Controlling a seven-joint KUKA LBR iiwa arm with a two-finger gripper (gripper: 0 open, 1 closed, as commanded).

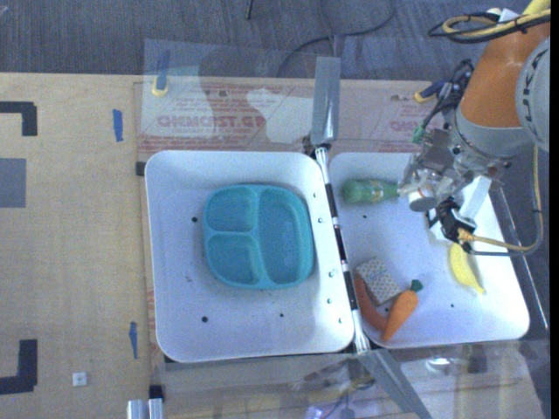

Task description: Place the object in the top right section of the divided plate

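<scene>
green bottle (370,190) just left of claw (417,190)

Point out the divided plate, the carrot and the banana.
divided plate (258,236): camera view, its middle ridge.
carrot (397,312): camera view, mid orange body.
banana (465,267): camera view, middle of the yellow peel.
</scene>
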